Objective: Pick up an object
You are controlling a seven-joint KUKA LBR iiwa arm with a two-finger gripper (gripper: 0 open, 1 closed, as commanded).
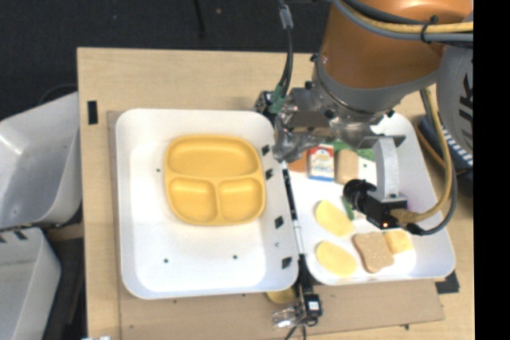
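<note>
Arm's parked low over the right bin [430, 259], probably lining up on the small carton [321, 163] at its far-left end. Can't tell what the gripper [307, 141] is doing. Yellow tray [213, 177] sits alone in the left bin [139, 251].

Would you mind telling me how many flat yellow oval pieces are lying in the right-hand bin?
2: one yellow oval mid-bin, the other near the front edge beside the toast slice. The arm overhangs the bin's back, so more may be hidden.

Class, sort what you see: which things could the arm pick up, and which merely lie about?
Pickable, right bin: small carton, two yellow ovals, toast slice.

Lying about: yellow divided tray, left bin, wooden bench.
</note>
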